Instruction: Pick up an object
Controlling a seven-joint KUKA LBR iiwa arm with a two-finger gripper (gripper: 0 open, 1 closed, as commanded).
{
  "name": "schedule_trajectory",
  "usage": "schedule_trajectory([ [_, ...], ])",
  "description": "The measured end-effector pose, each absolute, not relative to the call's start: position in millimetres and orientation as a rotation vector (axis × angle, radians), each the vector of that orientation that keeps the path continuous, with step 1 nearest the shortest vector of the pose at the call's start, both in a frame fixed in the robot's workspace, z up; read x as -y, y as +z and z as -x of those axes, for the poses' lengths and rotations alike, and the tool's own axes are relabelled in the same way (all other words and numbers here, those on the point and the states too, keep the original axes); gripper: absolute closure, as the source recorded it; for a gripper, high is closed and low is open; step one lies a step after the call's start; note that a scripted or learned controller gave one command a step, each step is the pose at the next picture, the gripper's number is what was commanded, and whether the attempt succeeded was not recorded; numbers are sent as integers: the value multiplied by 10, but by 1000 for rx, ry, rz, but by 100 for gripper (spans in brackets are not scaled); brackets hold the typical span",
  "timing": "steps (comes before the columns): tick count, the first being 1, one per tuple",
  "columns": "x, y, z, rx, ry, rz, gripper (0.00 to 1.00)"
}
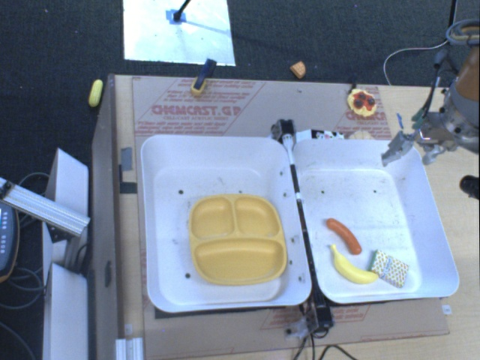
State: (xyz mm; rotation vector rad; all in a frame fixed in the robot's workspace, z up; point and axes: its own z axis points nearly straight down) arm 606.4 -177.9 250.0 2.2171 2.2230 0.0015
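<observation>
I see the gripper [412, 145] at the far right, over the upper right rim of the right bin [420, 201], and well apart from every object in it. Its fingers are spread apart with nothing between them. A grey cable loops beside the arm at the upper right.

The right bin holds three candidate objects, grouped near its lower edge:
1. One sausage [343, 235], orange-red, smooth, short and rod-shaped, lying on a slant.
2. One banana [351, 268], yellow, smooth and curved, just below the sausage.
3. One packet [391, 268], flat and roughly square, with a fine pale pattern, touching or just beside the banana's right end; I cannot tell which.

Nothing stands between the gripper and these three; the bin floor between them is bare white plastic with a few dark specks.

The left bin [161, 201] holds one divided plate [237, 238], yellow plastic, rounded corners, with three compartments: two small above, one long below.

The two bins are shallow, white and glossy, joined along a dark centre strip. They rest on a brown printed board [247, 100].

Outside the bins I count one small round pizza-like toy [363, 102] on the board, one tan block [298, 70] and one yellow oblong item [95, 92] on the dark carpet.
</observation>
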Motion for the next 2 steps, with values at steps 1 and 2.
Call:
schedule_trajectory([
  [1, 1604, 1667, -5590, -2223, -1, -2220, 0],
  [2, 969, 1133, -5331, -2226, 1, -2219, 0],
])
